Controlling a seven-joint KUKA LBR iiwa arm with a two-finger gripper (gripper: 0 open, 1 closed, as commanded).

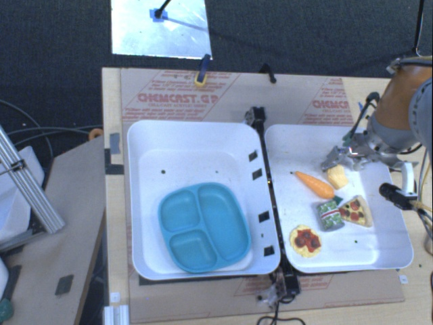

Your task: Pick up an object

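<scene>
- The gripper (340, 157) sits low over the right bin (379, 252), at about two o'clock from that bin's middle, with the grey-and-orange arm (406, 107) coming in from three o'clock.
- Whether its tips are apart or together I cannot tell; the metal parts blur into one another and nothing is seen between them.
- Just at five o'clock from the gripper lies a pale yellow block (337, 177), near or touching the tool; contact cannot be judged.
- At seven o'clock from the block lies an orange carrot (314, 184), slanted.
- Further toward six o'clock are a small green-and-red packet (330, 214), a pizza slice (355, 211) just beside it, and a round red-topped piece (306, 240) nearest the front rim.
- The left bin (152, 147), at nine o'clock, holds a blue divided tray (203, 226).
- Progress, as a judgement: every item rests on the bin floor, so nothing is lifted yet; closing on something, likely the yellow block, and raising it are left.
</scene>
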